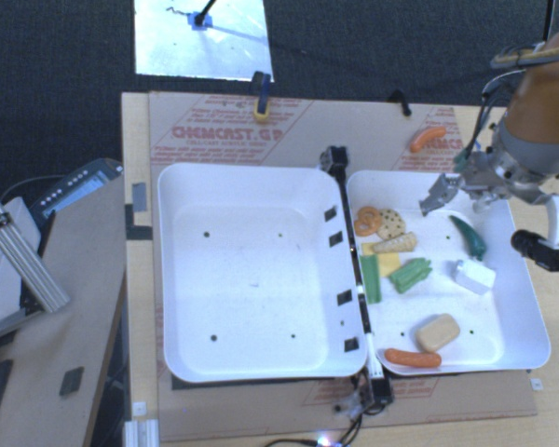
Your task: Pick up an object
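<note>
While the right-hand bin (526,338) holds every candidate, the gripper (461,192) hangs over its far edge with jaws spread and nothing between them, so the pick appears not yet begun. Below lie a tan bread roll (437,332), white block (473,276), green pepper (469,236) and orange sausage (412,358); the pepper lies nearest, with little crowding it.
</note>
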### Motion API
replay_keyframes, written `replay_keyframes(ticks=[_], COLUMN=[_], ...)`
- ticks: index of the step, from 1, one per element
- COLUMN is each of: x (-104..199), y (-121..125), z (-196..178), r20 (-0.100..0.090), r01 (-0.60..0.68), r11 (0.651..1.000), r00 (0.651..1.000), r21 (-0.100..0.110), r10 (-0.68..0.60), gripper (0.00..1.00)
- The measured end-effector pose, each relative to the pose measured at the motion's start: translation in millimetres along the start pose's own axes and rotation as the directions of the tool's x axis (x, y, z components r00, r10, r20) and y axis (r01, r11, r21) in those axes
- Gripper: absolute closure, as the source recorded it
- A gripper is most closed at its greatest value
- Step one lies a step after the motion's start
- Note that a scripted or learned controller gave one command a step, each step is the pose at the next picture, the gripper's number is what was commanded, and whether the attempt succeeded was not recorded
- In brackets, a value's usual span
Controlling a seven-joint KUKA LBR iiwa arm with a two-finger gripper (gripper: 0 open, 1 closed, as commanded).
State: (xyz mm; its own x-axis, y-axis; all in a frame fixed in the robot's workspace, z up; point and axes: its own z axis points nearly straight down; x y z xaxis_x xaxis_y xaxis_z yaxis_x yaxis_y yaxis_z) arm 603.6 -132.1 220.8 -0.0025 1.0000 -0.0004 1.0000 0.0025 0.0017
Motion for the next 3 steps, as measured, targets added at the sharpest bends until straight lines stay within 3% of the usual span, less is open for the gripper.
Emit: replay_keyframes(ticks=[1,2,3], x=[0,43,113], y=[1,-93,-43], z=[-11,143,29], r20=[0.000,-0.004,-0.003], r01=[0.003,-0.001,0.011], r11=[1.000,1.000,1.000], r00=[1.000,1.000,1.000], r21=[-0.004,0.011,-0.013], r10=[-0.003,0.001,-0.011], gripper=[1.00,1.00,1.00])
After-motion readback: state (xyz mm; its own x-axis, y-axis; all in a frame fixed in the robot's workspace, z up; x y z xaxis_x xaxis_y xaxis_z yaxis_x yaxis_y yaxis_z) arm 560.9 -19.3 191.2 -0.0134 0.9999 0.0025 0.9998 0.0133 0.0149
